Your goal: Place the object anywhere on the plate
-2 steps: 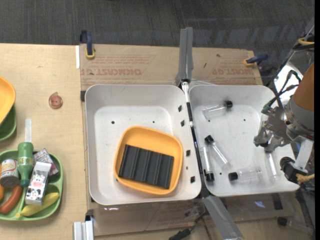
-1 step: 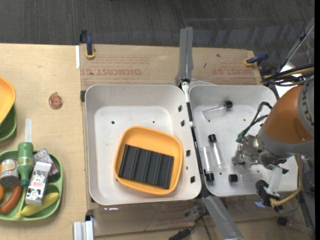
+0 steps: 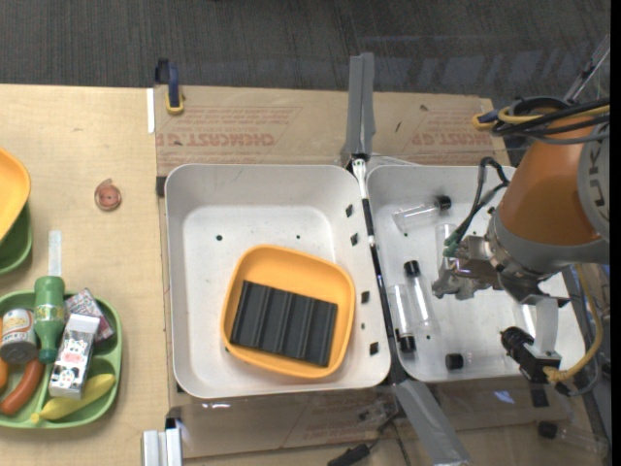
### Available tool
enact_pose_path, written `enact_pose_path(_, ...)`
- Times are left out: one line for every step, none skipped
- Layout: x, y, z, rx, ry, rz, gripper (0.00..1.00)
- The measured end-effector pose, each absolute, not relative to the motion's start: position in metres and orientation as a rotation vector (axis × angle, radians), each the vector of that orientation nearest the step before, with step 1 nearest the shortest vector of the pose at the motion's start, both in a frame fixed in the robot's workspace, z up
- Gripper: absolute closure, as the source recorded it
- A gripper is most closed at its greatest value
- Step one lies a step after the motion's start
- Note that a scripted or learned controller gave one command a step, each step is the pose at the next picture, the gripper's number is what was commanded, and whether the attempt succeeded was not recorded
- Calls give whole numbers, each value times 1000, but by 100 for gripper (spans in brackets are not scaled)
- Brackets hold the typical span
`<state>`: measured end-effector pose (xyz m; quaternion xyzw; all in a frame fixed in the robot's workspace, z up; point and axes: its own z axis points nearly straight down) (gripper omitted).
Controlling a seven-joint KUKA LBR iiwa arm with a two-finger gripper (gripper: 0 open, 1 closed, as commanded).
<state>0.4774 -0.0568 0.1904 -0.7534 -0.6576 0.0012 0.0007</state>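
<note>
Over the right bin [image 3: 475,343], jaws of unreadable spread just beside a clear tube [image 3: 415,304], plate [image 3: 245,270] well apart.

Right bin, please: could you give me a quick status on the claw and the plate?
Claw low over right bin, among clear tubes; grasp unclear. Yellow plate in left bin, black ridged block on it. Divider between bins to cross.

Red print "CHEMCRZT", upside down, on the cardboard [image 3: 233,129] behind the left bin [image 3: 194,260] | repeated partly behind the right bin [image 3: 427,187].
</note>
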Motion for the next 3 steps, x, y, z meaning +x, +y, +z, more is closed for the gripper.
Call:
enact_pose_path(478,-30,236,-2191,-2251,3,100)
enact_pose_path(497,16,190,-2062,-2366,7,100)
enact_pose_path(497,16,190,-2062,-2366,7,0)
